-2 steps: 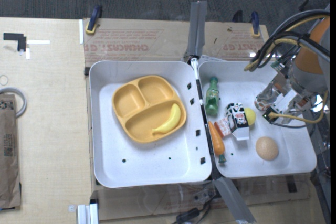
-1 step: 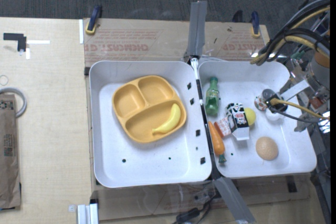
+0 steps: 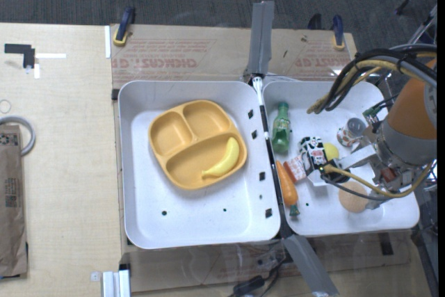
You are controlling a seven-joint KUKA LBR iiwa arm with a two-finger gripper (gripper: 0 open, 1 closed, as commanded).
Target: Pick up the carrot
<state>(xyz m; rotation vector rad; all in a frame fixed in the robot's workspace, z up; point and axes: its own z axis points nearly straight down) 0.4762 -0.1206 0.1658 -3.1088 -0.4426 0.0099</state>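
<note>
The carrot (image 3: pixel 286 183) is orange with a green stub at its near end. It lies along the left wall of the right bin (image 3: pixel 396 219), just below a green bottle (image 3: pixel 281 126). My gripper (image 3: pixel 384 176) hangs low over the right part of that bin, well to the right of the carrot and apart from it. It sits beside a tan rounded object (image 3: pixel 353 196). Cables and the wrist hide what lies under it.
A red-and-white packet (image 3: pixel 297 167), a black-and-white item (image 3: pixel 312 149), a yellow piece (image 3: pixel 331 151) and a small round can (image 3: pixel 352 129) lie between carrot and gripper. The left bin (image 3: pixel 139 219) holds a yellow divided plate (image 3: pixel 167 132) with a banana (image 3: pixel 223 160).
</note>
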